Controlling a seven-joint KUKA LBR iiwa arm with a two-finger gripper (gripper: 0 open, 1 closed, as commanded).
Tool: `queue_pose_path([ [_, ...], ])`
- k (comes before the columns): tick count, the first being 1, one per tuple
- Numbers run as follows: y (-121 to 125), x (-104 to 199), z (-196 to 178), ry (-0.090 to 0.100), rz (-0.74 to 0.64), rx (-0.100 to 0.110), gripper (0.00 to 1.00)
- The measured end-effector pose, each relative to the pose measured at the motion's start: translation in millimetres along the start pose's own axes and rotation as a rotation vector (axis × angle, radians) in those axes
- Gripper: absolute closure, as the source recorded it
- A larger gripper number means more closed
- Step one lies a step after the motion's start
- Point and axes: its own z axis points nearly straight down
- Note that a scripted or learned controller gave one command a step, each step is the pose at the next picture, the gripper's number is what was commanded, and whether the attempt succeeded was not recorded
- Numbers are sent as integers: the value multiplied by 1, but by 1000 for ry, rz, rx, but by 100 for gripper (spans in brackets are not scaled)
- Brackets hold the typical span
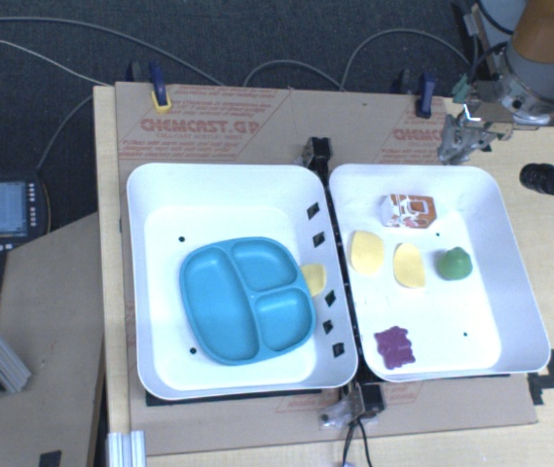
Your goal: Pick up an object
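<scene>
— Where are the jaws seen?
— Above the right bin's (510,261) far rim; their state cannot be told.
— And the objects?
— The brown-white packet (409,210) lies nearest, well below them, ungrasped.

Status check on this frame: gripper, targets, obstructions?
Gripper above right bin's far rim, holding nothing. Nearest: brown-white packet. Nothing blocking it.

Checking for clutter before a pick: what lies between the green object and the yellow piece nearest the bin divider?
In the camera view, a second yellow piece lies between the green object and the yellow piece by the divider, all apart.
</scene>
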Motion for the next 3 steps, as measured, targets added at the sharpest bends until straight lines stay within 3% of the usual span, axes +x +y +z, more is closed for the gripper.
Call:
queue_pose_path([
  [3,10,161,52,4,-3,15,100],
])
